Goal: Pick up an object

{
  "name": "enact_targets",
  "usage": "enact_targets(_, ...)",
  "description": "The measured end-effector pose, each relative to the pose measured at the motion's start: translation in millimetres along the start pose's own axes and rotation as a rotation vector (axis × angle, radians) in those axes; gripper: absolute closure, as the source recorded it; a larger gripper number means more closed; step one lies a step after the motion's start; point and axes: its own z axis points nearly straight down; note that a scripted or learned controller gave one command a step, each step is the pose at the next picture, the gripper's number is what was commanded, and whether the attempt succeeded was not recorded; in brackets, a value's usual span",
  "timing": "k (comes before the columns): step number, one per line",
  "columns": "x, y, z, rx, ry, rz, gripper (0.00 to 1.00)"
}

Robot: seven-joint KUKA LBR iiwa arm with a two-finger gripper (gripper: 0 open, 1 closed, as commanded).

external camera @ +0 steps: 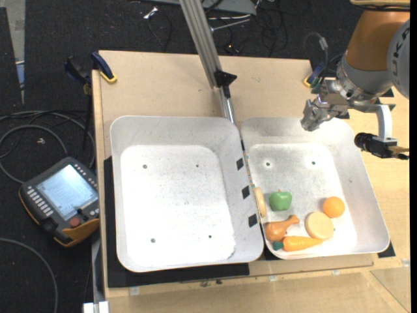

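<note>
The right bin [352, 168] holds several toy foods along its near side: a green pepper [280, 200], an orange [333, 207], a pale round slice [319, 225], a chicken drumstick [281, 227] and a carrot [302, 243]. A thin tan stick [260, 202] lies against the bin's left wall. My gripper [313, 119] hangs above the far right edge of this bin, well away from the foods. Nothing shows between its fingers.
The left bin [172, 191] sits beside the right one. A metal pole [203, 34] slants down to the bins' shared far corner. A teach pendant [62, 201] lies off the bench at left. Clamps sit at the bench's far corners.
</note>
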Motion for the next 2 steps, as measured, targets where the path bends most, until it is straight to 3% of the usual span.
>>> enact_targets(2,90.4,11.4,3.1,0.003,0.001,0.0,1.0)
